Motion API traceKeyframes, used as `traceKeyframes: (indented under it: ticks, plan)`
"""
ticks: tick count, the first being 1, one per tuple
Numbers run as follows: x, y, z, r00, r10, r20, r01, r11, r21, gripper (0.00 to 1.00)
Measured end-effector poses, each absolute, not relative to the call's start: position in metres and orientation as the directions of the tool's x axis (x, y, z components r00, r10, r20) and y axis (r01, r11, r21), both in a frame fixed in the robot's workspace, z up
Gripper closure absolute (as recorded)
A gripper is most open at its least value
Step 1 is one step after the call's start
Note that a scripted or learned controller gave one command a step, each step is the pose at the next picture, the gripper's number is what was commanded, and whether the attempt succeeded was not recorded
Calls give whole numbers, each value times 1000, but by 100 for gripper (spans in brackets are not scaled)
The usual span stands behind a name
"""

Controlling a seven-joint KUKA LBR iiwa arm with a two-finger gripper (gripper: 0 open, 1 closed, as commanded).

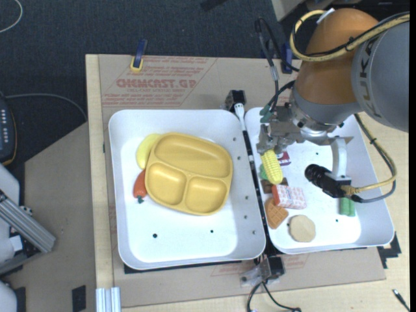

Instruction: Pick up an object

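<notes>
- Nearest me, by the front edge of the right bin [367, 229], lies a round biscuit [301, 228], tan, flat and matte. It sits low, so it would be awkward to pinch.
- Just behind it, close to the bin's left wall, is a waffle piece [275, 215], orange and ridged. It touches a glossy red-and-white packet [289, 197].
- A small green block [346, 207] lies well apart from these, toward the right edge.
- Further in, along the left wall, is the corn cob [271, 166]. It is yellow, knobbly and rounded, with a green end. I judge it my best target because it is thick and its bumps give grip.
- My claw [275, 142] hovers right at the cob's far end. I cannot tell how wide it stands, nor whether it has hold of anything.
- To do this well, I should centre over the cob's middle and close across its width. I should also keep clear of the wall and the packet.
- In the left bin [195, 239] sits a smooth yellow tray [188, 173] with compartments. A red pepper [140, 186] and a yellow fruit [146, 149] lie against its left side.
</notes>
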State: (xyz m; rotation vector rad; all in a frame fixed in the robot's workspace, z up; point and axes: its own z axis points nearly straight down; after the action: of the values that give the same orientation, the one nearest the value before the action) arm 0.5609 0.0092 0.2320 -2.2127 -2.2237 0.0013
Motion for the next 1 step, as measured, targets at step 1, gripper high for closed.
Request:
traceKeyframes:
  ticks: [1]
  plan:
    - [511, 38, 226, -3, 1000, 2, 1000, 3, -6, 100]
